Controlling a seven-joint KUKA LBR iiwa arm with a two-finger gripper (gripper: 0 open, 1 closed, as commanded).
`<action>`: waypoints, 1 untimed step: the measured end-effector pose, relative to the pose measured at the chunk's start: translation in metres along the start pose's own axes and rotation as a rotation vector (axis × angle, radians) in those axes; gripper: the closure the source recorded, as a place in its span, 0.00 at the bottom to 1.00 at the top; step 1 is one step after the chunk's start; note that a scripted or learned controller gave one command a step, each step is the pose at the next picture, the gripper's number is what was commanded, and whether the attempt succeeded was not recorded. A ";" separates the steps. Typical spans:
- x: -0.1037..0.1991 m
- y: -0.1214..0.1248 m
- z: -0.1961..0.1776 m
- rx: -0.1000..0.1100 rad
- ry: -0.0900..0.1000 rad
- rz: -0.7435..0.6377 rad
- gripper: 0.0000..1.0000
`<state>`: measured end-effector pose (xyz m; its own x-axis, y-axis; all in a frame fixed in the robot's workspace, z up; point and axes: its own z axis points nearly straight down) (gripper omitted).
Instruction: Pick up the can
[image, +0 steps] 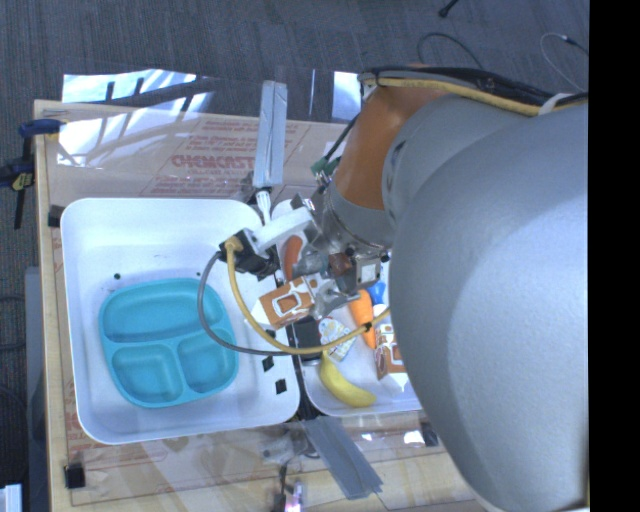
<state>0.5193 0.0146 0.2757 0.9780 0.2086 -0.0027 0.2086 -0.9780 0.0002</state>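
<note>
My gripper (303, 338) hangs low over the divide between the two bins, at the left edge of the right bin (330, 408). Its body carries an orange-and-white tag and a yellow cable that loops out over the left bin (90, 230). The big grey arm with its orange band (365, 150) covers most of the right bin. Close to the gripper lie a banana (345, 386), an orange item (362, 312), a blue item (377, 294) and a printed carton (388, 357). A reddish-orange elongated thing (291, 254) shows just above the gripper body.
A blue divided tray (165, 340) lies in the left bin, left of the gripper. A grey metal bar (270, 135) stands behind the bins. The bin walls meet under the gripper.
</note>
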 end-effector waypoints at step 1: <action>0.043 -0.030 -0.017 0.002 -0.002 -0.198 1.00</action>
<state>0.5549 0.0524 0.2930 0.9179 0.3967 -0.0044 0.3967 -0.9179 -0.0029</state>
